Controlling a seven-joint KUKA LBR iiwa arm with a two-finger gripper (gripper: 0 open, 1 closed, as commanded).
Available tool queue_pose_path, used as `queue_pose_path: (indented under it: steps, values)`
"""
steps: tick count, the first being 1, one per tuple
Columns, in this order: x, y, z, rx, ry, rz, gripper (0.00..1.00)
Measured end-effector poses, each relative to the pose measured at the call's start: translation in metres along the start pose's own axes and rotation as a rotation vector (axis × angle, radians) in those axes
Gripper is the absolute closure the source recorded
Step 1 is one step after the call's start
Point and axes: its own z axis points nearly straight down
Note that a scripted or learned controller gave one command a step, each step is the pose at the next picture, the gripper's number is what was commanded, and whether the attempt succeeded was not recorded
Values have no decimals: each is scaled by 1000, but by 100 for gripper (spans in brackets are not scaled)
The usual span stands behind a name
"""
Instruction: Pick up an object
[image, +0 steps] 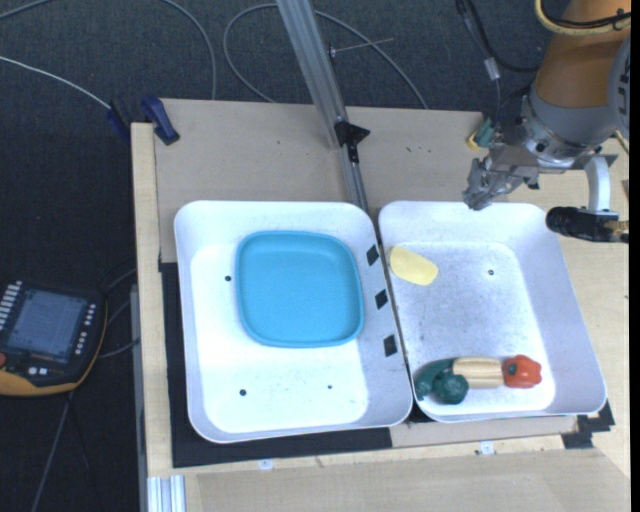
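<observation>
In the right bin (560, 300) a pale yellow lump (413, 266) lies near the left wall at the back. Along the front wall sit a dark green piece (443, 385), a tan cylinder (478, 372) and a red piece (521, 371), close together in a row. My gripper (481, 193) hangs over the right bin's back rim, high above the bin floor and far from all these objects. Nothing shows between its fingers.
The left bin (200, 300) holds a light blue square plate (300, 288). A metal pole (325, 85) slants up from between the bins. A black part (585, 222) sticks out at the right bin's back right corner. A teach pendant (45, 335) lies at far left.
</observation>
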Motion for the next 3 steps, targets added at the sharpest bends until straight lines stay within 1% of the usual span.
queue_pose_path:
  steps: [1, 2, 3]
  values:
    - [55, 8, -5, 0, 0, -1, 100]
    - [114, 17, 0, 1, 0, -2, 100]
    - [160, 22, 1, 1, -1, 0, 100]
